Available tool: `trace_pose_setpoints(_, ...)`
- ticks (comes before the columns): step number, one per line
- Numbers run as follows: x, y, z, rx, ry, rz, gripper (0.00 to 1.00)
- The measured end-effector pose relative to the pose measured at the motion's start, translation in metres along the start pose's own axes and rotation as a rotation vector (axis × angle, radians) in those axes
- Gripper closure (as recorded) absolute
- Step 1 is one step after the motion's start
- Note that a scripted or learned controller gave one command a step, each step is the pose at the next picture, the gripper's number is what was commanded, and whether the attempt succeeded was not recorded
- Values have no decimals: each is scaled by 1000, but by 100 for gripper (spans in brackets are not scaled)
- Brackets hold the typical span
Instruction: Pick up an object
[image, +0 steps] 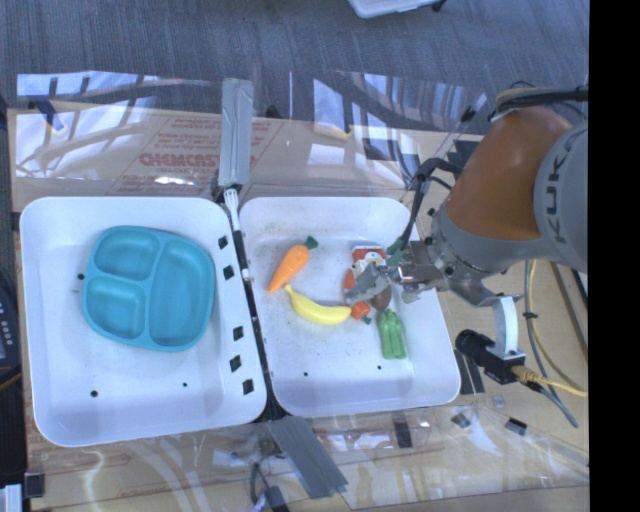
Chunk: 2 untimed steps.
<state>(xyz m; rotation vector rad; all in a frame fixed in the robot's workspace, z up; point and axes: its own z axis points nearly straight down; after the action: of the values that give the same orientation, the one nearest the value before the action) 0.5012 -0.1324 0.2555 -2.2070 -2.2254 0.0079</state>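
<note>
In the right bin (300, 385), a yellow banana (318, 307) lies near the middle of the floor, its right tip touching a small cluster of toys. Just above and left of the banana sits an orange carrot (289, 267), tilted, with its green top pointing up and right. Right of the banana, a green bottle-shaped toy (391, 335) lies lengthwise, close to the bin's right wall. Above that green toy and touching the banana's tip is a red, white and brown jumble (366, 282) whose pieces are too small to tell apart. The hand (392, 283) hangs low right over that jumble, reaching in from the bin's right wall; whether it is open or closed cannot be told. Left of the banana's bin, the left bin (60, 400) holds a blue divided plate (148, 287).
</note>
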Motion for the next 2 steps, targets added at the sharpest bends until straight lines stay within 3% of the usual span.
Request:
trace_pose_setpoints(1,1,82,49,0,-1,-74,0)
trace_pose_setpoints(2,22,90,166,-4,-1,-106,0)
